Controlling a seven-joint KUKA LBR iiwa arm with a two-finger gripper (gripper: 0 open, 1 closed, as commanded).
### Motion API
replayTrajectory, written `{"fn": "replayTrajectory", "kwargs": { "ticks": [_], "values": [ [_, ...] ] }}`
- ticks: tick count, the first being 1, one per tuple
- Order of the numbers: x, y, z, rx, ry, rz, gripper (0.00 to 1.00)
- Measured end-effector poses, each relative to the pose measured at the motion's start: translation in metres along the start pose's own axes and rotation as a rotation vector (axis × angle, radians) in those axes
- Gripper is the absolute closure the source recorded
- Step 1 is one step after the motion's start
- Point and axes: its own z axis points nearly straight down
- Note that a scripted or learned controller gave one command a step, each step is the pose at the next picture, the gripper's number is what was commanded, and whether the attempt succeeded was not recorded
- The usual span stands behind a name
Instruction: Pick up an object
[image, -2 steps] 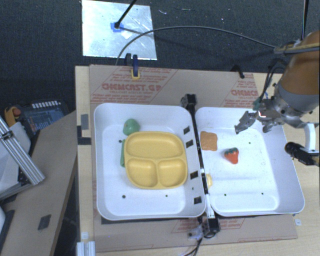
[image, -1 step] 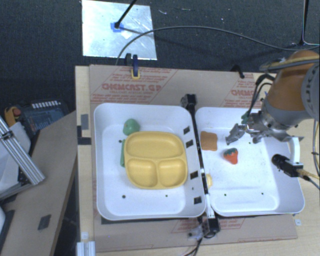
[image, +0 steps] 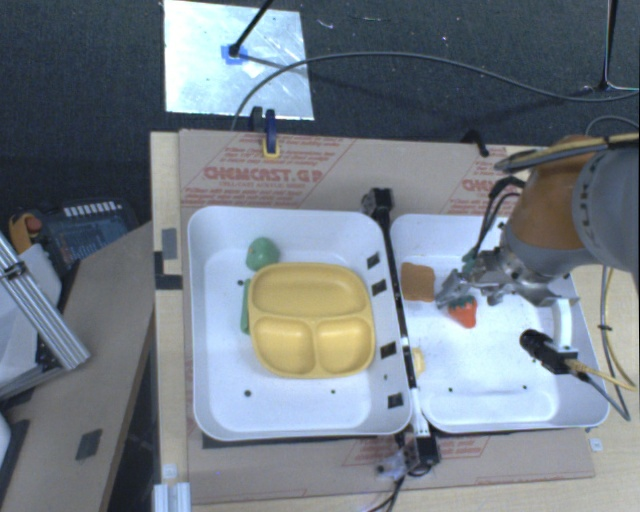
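Since the arm reaches in from the right edge of the table, the hand (image: 462, 290) sits low over the right bin (image: 500, 400), toward its back-left part. The orange-red thing (image: 463, 315), probably a toy carrot, lies right under the hand, on its front side, touching or nearly so. Honestly can't tell if the hand is wide or closed, too much clutter there. A brown piece (image: 417, 281) lies just to the left. I'd guess the grab just needs a short drop down.
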Motion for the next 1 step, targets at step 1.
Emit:
{"fn": "replayTrajectory", "kwargs": {
  "ticks": [1],
  "values": [
    [0.0005, 0.0001, 0.0304, -0.003, 0.000, 0.000, 0.00]
  ]
}}
